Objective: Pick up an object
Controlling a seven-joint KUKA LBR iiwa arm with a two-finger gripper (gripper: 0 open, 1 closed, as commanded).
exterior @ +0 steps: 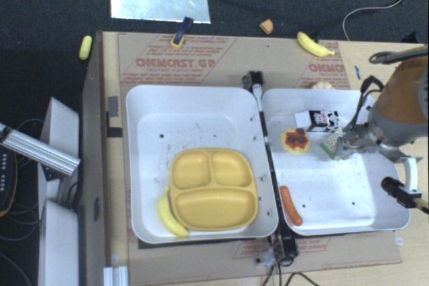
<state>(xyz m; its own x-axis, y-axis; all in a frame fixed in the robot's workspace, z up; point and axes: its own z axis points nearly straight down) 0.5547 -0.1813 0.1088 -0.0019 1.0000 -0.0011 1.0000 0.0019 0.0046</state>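
Note:
The right bin (335, 211) holds a red and yellow round toy (295, 140), a black and white carton (320, 119), a small green and grey piece (331, 145) and an orange hot dog (290, 204). My gripper (348, 141) reaches in from the right and sits low at the green and grey piece, touching or nearly touching it. The carton lies just up and left of the gripper. The grey and orange arm (402, 104) covers the bin's right side.
The left bin (154, 110) carries a yellow divided plate (213, 187) with a banana (170, 214) at its left edge. On the cardboard behind the bins lie another banana (314, 43), an orange bit (267, 26) and a blue and yellow tool (181, 32).

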